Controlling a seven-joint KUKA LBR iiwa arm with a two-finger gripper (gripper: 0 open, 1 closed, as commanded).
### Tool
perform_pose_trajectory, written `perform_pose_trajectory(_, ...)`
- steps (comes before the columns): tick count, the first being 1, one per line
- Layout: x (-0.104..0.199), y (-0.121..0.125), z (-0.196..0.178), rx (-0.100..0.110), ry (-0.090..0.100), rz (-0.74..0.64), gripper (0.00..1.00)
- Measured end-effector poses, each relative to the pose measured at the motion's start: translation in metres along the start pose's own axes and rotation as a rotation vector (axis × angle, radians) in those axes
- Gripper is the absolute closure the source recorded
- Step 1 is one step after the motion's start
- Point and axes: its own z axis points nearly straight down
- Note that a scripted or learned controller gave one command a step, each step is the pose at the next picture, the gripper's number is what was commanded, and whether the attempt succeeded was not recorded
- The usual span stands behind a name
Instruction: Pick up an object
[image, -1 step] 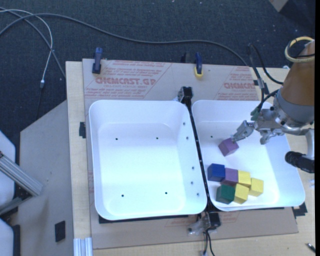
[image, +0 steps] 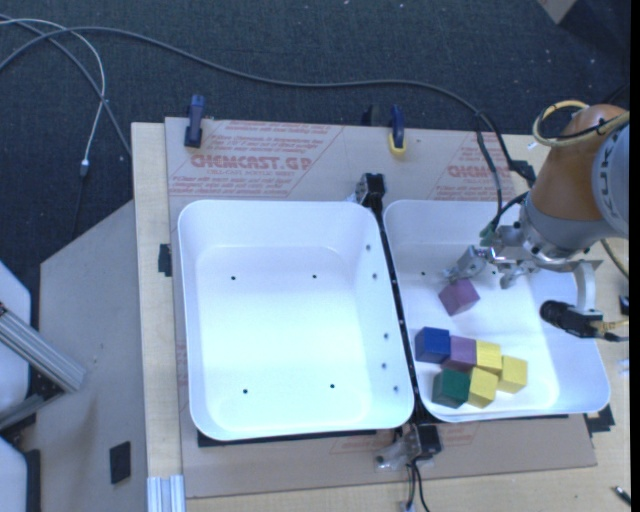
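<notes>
My gripper (image: 488, 270) hangs over the back of the right bin (image: 560, 405), open, with its two grey fingers spread and nothing between them. A purple block (image: 459, 296) lies tilted on the bin floor just below the left fingertip (image: 466, 267); I cannot tell if they touch. Toward the bin's front sits a tight cluster: a blue block (image: 432, 344), a second purple block (image: 462, 350), yellow blocks (image: 500, 368) and a green block (image: 452, 386).
The left bin (image: 200, 400) stands beside the right one, with a black divider clamp (image: 372, 187) at their back junction. The orange-banded arm (image: 570, 180) enters from the right, and a black cable part (image: 568, 318) hangs over the right bin's right side.
</notes>
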Motion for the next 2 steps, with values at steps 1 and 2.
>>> perform_pose_trajectory(1, 0.037, -0.002, 0.023, 0.000, 0.001, -0.004, 0.00)
perform_pose_trajectory(2, 0.035, -0.001, 0.011, -0.004, -0.001, -0.001, 1.00)
